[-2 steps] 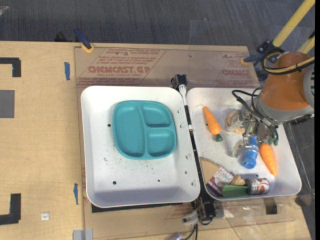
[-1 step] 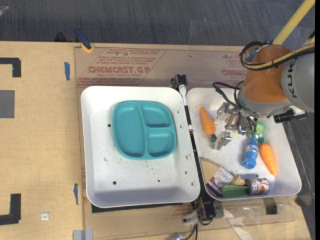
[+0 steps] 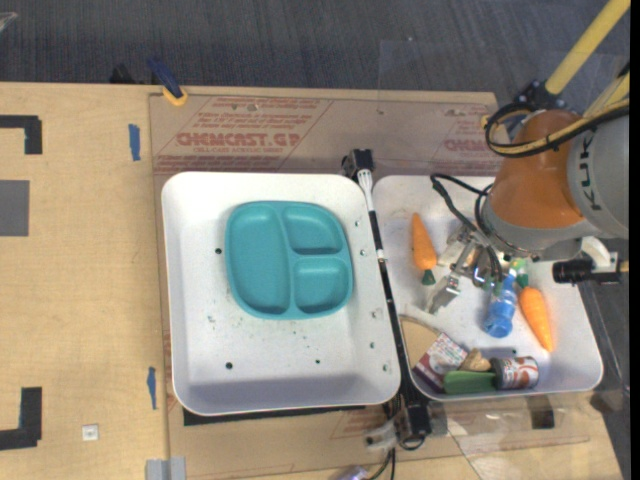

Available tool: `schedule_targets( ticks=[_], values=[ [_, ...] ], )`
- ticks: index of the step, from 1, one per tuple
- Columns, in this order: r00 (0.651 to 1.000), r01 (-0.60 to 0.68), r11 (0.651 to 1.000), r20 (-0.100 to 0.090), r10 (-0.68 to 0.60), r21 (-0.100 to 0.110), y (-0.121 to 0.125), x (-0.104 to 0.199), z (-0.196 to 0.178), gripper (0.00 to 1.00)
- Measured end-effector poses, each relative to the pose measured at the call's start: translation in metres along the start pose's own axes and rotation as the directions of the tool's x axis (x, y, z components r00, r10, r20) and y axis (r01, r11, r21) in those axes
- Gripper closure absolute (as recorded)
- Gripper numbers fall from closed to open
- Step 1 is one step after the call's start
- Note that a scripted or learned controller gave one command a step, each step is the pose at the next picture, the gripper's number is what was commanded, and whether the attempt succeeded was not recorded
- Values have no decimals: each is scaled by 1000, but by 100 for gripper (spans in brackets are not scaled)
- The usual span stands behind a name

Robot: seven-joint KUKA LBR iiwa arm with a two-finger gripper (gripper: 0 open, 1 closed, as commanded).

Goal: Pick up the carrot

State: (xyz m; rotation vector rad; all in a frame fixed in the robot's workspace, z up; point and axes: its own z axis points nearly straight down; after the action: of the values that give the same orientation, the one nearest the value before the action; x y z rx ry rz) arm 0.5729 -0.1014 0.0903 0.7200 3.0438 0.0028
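Left shallow white plastic bin (image 3: 200,348): carries teal three-compartment plastic plate (image 3: 290,258), centred.
Right shallow white plastic bin (image 3: 585,363): cluttered.
Grey metal two-finger gripper (image 3: 450,286): low over right bin's middle, fingers spread, gripping nothing.
Orange carrot (image 3: 423,243): near right bin's left edge, just beside gripper.
Second orange carrot (image 3: 537,316): near right edge.
Blue plastic bottle (image 3: 500,310): mid-bin, between gripper and second carrot.
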Motion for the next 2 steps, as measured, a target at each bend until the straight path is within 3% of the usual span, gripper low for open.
schedule_targets(
  ticks=[1,2],
  values=[
    [887,-463,887,-1,463,2,20,-33,2,0],
    [724,-689,724,-2,689,5,31,-74,3,0]
  ],
)
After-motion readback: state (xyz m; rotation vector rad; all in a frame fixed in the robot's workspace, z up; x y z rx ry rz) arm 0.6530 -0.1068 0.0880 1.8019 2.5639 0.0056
